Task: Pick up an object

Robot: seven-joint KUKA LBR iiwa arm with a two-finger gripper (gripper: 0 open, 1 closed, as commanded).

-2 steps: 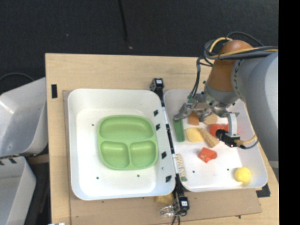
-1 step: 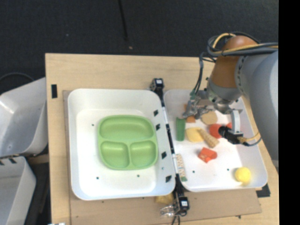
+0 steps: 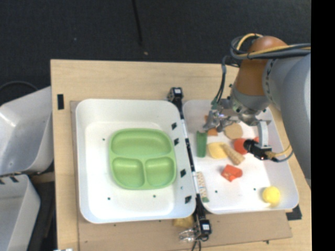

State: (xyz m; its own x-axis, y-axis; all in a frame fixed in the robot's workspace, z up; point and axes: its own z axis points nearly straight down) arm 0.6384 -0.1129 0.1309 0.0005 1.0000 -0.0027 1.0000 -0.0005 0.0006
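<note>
Yellow lemon (image 3: 271, 194) lay by the right bin's (image 3: 285, 203) near corner, a red piece (image 3: 231, 172) mid-bin. Above the far edge hung the tool (image 3: 219, 118), its grip impossible to tell. A green divided plate (image 3: 142, 158) filled the left bin (image 3: 89, 203).

- claw (image 3: 215, 120) hangs low at the right bin's (image 3: 282, 203) far left corner, beside a green block (image 3: 201, 143).
- green divided plate (image 3: 142, 158) lies in the left bin (image 3: 89, 203).
- yellow ball (image 3: 271, 194) sits near the right bin's near right corner.
</note>
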